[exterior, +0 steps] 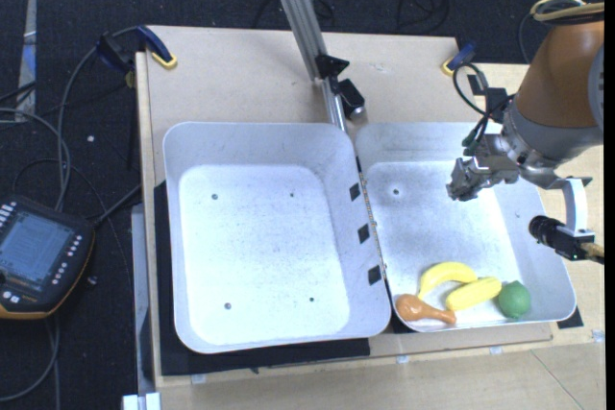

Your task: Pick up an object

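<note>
Hovering over the far right part of the right bin (538, 206), the end effector (468, 181) hangs from the grey arm (567, 82) with its orange band; from this angle it is a dark blur, and I cannot tell how it is set or whether it has hold of anything. All the pickable things lie well apart from it, bunched in the near right corner of that bin: a yellow banana (445, 277), a second yellow piece (474, 293) just beside it, a green ball (514, 300) to the right, and an orange, pear-like thing (424, 308) at the near left of the bunch. Bare white bin floor lies between them and the end effector. To the left sits the left bin (192, 158). A slanted metal pole (300, 10) runs down to the bench (250, 72) at the far edge, between the bins. Off the bench, far left, lies a handheld control pad (36, 254).
</note>
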You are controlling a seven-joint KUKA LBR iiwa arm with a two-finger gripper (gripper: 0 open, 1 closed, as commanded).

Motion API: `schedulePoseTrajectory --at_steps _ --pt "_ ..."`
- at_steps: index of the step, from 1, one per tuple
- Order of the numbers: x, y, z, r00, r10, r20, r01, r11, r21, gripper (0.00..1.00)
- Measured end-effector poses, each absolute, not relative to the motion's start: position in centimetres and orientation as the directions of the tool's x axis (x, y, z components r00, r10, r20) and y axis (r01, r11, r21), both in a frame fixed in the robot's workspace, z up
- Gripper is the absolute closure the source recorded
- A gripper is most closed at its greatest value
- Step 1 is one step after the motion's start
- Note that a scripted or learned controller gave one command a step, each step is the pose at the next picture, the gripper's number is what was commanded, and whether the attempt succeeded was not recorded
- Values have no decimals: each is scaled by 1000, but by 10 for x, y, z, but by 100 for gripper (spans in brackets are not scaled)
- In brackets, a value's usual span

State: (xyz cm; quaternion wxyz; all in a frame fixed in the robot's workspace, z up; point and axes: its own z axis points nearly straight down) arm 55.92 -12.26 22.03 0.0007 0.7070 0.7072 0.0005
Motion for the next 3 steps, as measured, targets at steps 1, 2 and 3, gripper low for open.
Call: schedulePoseTrajectory --at_steps 1,2,3 --pt "562 -62 226 -6 1000 1 1000 6 1 100" --pt "551 -17 225 -4 1000 1 1000 4 0 100" --pt "545 29 220 -4 1000 1 1000 4 0 100"
